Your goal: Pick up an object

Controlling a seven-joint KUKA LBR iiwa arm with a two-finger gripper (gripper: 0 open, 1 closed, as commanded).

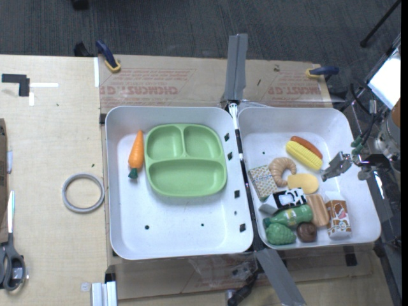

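The gripper (336,166), fingers apparently spread and holding nothing, hangs at three o'clock in the right bin (361,146), beside heaped toy food (294,199) awaiting a pick.

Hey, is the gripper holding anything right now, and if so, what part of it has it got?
Nothing is held. The gripper hangs over the right bin, beside the toy corn, with nothing between its fingers.
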